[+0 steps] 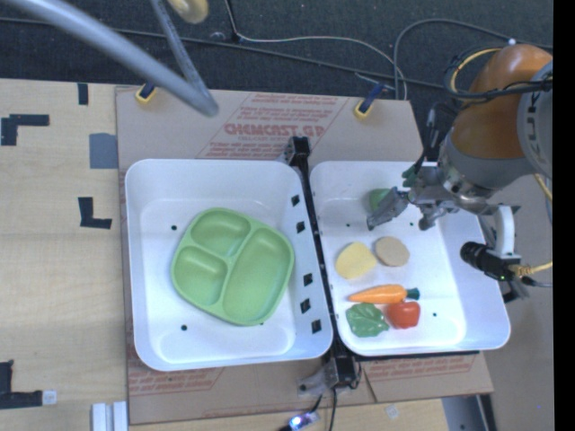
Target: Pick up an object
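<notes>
The right bin (467,330) holds several toy foods. A yellow piece (356,260) and a tan round piece (392,251) lie side by side in its middle. In front of them are an orange carrot (382,294), a red piece (405,313) and a green leafy piece (365,320). A small green object (376,197) sits at the bin's back, partly hidden by the arm. My gripper (407,213) hangs over the back of this bin, open, with one finger right beside the green object and nothing between the fingers.
The left bin (148,187) holds a green divided plate (234,265). A black divider (310,241) runs between the bins. A grey pole (108,39) crosses the upper left. Cables trail over the dark mat behind the bins.
</notes>
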Controlling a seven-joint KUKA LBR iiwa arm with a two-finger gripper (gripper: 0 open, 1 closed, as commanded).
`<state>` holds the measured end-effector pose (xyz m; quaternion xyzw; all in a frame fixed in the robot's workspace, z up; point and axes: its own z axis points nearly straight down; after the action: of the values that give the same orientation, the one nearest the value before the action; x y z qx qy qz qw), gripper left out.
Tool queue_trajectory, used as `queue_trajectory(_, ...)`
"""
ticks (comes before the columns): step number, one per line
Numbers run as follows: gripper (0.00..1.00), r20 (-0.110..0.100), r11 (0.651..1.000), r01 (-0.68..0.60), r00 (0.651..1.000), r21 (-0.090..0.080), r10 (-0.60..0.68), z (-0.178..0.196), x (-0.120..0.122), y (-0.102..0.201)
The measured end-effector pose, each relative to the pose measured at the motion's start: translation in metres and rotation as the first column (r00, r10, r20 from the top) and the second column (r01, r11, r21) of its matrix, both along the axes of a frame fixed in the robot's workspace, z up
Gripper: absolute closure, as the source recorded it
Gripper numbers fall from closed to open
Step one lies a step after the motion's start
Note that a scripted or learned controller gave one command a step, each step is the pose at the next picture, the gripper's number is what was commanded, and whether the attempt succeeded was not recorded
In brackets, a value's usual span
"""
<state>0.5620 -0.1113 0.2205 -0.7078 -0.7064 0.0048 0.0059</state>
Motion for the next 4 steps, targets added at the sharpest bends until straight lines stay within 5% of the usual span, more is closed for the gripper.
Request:
queue_trajectory(1, 0.0, 0.013, 1.0, -0.004, 1.0, -0.001, 0.004, 0.007, 0.003, 0.0)
queue_trajectory(3, 0.0, 0.008, 1.0, -0.003, 1.0, -0.001, 0.003, -0.117, -0.007, 0.003)
queue_trajectory(4, 0.0, 0.021, 1.0, -0.002, 1.0, -0.006, 0.002, -0.133, -0.005, 0.002)
